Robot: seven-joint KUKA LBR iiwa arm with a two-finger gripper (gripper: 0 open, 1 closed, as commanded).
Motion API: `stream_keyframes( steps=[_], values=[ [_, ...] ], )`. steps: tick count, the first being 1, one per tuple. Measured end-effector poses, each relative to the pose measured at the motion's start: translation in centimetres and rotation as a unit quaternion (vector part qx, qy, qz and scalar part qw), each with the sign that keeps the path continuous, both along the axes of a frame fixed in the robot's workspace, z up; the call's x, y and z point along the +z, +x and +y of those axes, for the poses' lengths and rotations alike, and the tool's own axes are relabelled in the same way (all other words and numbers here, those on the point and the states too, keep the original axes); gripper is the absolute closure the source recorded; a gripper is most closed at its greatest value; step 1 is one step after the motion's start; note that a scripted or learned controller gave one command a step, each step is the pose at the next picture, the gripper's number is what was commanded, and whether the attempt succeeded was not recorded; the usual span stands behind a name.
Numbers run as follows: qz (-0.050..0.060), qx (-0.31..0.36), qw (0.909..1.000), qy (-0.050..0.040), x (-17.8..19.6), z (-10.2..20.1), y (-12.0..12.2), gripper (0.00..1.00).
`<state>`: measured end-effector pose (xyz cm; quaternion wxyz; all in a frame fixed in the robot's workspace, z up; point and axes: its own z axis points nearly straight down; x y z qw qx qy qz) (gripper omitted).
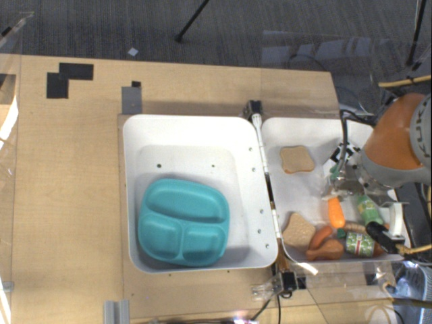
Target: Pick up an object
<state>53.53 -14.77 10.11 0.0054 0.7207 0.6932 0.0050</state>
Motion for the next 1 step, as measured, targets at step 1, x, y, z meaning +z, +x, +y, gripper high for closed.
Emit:
stream_keyframes(
  steps=[1],
  values=[
    [0.000,0.038,0.9993,0.0008,8.44,6.67,2.47,1.00]
  ],
)
